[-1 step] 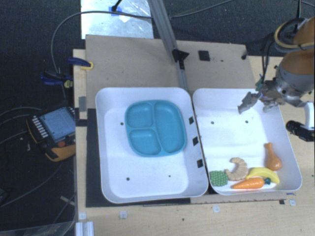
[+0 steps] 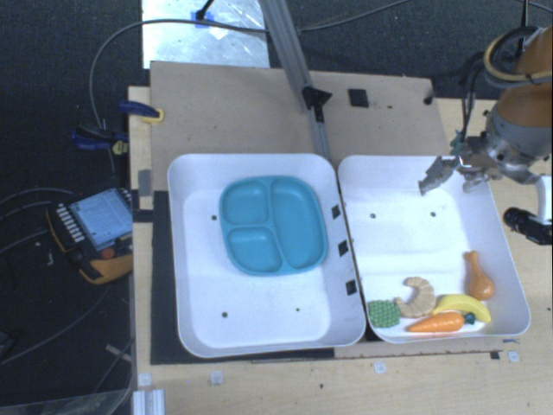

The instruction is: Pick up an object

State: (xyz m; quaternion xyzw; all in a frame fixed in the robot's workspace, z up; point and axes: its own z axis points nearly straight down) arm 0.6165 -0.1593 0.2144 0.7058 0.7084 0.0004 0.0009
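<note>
Camera view from above: the things to pick lie bunched in the near right corner of the right-hand shallow white bin (image 2: 484,223). They are a yellow toy banana (image 2: 464,305), an orange toy carrot (image 2: 436,322), a tan curved croissant-like piece (image 2: 420,295), a green knobbly toy vegetable (image 2: 383,313) and an orange-brown drumstick shape (image 2: 477,274), most of them touching or just beside one another. The left-hand white bin (image 2: 194,318) holds a blue three-compartment plastic plate (image 2: 273,224). Both bins sit on a tan desk (image 2: 233,111). The grey gripper (image 2: 435,176) hangs over the far part of the right bin, well apart from the toys; its jaws hold nothing, and how wide they stand cannot be told. The task looks to be at the approach step. Next, the gripper would need to travel toward the near corner and descend on one toy.
</note>
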